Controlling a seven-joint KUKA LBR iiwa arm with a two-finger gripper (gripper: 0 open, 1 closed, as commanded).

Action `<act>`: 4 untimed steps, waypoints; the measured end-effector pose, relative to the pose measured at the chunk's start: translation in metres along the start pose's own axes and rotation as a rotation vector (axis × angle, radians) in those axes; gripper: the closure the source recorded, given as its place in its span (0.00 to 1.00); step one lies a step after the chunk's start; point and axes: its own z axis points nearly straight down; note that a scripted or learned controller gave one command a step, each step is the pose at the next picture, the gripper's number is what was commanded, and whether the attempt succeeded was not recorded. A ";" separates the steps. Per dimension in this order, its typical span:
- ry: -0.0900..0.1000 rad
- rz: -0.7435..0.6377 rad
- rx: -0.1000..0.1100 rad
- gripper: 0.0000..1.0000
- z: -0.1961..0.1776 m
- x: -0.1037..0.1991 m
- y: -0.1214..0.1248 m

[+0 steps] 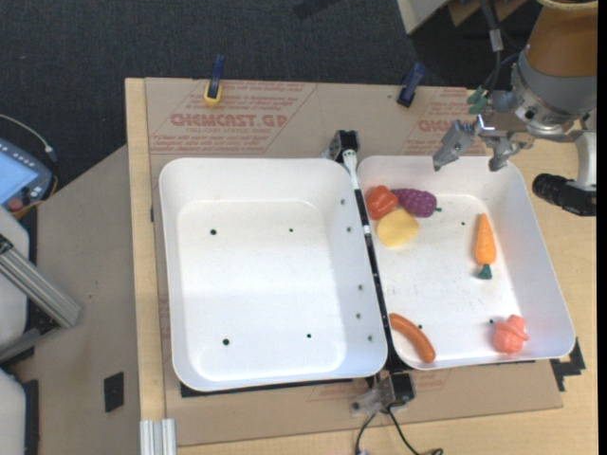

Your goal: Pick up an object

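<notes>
My gripper (471,155) hangs open above the far rim of the right bin (531,218), with nothing between its two spread fingers. In that bin lie a purple bunch of grapes (415,201), a red-orange pepper (380,201) and a yellow lemon-like piece (398,229), clustered at the far left. An orange carrot (485,241) lies to the right of them, below the gripper. At the near edge rest a sausage (413,337) and a pink-red piece (510,335).
The left bin (190,254) sits beside the right one, joined along a black divider (363,245). Both stand on a cardboard sheet (247,112) held by a yellow clamp (214,83) and a blue clamp (412,83).
</notes>
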 end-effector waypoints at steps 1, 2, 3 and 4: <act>-0.009 0.006 -0.023 0.00 -0.204 -0.059 -0.064; -0.005 0.000 -0.008 1.00 -0.203 -0.055 -0.061; -0.005 0.000 -0.007 0.00 -0.203 -0.055 -0.061; -0.007 -0.001 -0.013 1.00 -0.214 -0.055 -0.060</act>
